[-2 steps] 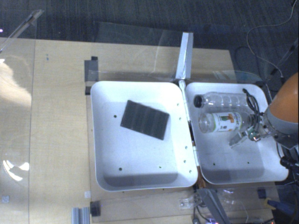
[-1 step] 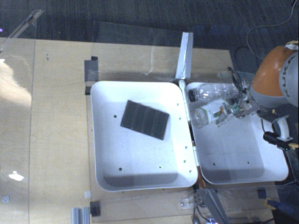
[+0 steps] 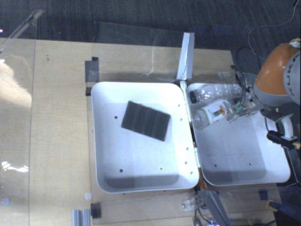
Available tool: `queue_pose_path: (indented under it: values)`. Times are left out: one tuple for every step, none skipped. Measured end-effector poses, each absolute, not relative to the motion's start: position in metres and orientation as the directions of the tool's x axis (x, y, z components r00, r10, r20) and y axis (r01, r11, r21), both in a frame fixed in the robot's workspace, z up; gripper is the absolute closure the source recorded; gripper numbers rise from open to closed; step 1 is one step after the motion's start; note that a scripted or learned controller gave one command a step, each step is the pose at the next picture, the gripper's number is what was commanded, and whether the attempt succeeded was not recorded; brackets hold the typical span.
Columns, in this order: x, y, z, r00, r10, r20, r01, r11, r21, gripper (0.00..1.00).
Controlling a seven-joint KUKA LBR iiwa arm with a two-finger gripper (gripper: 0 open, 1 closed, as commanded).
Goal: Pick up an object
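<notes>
so the gripper [image 3: 239, 108] sits at the bottles [image 3: 214, 102] along the right bin's [image 3: 244, 173] far edge; grip unclear, near half open floor.

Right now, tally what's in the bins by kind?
Clear plastic bottles: 2, one at the right bin's back edge, one with a label just in front of it
Dark ribbed rectangular pad: 1, left bin
Total: 3
</notes>
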State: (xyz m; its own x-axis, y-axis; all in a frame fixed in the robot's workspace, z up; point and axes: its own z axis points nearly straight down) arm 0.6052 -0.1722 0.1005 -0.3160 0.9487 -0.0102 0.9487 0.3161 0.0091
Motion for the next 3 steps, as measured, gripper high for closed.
queue_pose_path:
  values:
    - [0.606,-0.172,0.101,-0.317,0.948,-0.01,0.948,0.317,0.011,0.0]
    - [0.628,-0.161,0.088,-0.252,0.968,-0.002,0.967,0.252,-0.037,0.0]
    - [0.645,-0.166,0.086,-0.273,0.962,0.023,0.957,0.273,-0.094,0.0]
